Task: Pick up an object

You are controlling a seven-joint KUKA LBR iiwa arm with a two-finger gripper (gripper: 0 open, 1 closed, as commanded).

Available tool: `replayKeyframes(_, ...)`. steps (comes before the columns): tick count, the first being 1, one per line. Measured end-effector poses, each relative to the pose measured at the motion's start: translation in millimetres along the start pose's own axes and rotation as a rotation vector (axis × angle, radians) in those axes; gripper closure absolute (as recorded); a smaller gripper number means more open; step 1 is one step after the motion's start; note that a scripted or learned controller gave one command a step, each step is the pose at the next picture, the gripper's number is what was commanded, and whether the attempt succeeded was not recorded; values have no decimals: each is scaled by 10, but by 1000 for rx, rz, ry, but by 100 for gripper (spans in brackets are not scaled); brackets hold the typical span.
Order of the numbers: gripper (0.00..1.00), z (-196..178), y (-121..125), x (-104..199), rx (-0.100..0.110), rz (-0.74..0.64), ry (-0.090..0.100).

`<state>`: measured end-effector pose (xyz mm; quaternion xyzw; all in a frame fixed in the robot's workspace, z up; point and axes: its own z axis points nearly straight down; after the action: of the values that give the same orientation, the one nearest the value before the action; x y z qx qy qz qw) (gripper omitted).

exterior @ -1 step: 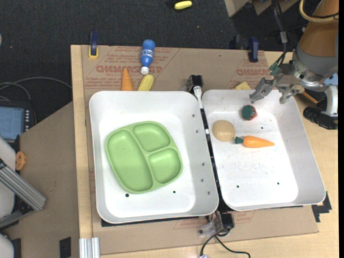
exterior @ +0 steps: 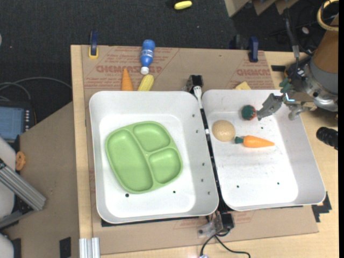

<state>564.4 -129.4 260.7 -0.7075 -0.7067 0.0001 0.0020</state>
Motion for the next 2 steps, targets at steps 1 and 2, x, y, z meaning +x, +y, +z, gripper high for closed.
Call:
replayKeyframes(1,0,1078,-588,-220,12,4,1)
replayKeyframes(2,0,1801,-147,-100,0,-3,-1)
